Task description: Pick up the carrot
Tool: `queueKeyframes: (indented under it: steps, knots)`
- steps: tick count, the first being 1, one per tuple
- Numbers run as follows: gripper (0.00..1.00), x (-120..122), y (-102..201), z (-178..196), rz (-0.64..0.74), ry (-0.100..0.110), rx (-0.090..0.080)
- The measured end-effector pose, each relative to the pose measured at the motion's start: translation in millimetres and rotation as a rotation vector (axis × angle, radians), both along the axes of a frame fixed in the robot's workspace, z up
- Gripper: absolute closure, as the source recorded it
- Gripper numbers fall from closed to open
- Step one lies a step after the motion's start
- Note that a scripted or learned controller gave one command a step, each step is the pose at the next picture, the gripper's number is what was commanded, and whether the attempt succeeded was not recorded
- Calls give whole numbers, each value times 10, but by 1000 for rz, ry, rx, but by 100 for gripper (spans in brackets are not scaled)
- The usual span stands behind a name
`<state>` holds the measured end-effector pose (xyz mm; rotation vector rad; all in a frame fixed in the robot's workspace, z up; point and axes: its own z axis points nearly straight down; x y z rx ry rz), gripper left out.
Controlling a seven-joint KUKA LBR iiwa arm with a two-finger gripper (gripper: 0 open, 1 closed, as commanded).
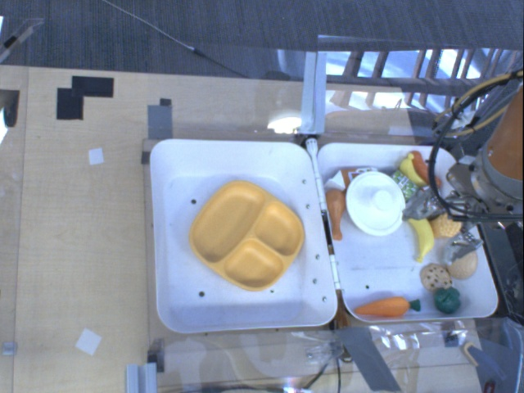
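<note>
The carrot (385, 306), orange with a green stub at its right end, lies flat near the front edge of the right bin (360, 268). My gripper (444, 225) hovers at the bin's right side, above a yellow banana (422, 237) and a yellow textured item (447, 227). It is up and to the right of the carrot, well apart from it. Its fingers (419, 208) stand spread, open, with nothing held between them.
The right bin also holds a white bowl (375, 202), a brown-orange piece (335, 211) by the left wall, a cookie (435, 277), a green broccoli (447, 300), a tan lump (463, 264) and toys at the back (412, 170). A yellow divided plate (247, 234) sits in the left bin (176, 285).
</note>
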<state>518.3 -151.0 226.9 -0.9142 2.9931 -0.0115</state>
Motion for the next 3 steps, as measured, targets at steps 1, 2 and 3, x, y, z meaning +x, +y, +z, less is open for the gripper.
queueKeyframes:
  steps: [1, 2, 3]
  knots:
    - [0, -212, 107, -419, -217, 6, 6]
    - [100, -176, 120, -296, -214, -5, 6]
    - [100, -14, 707, 109, -592, 1, 11]
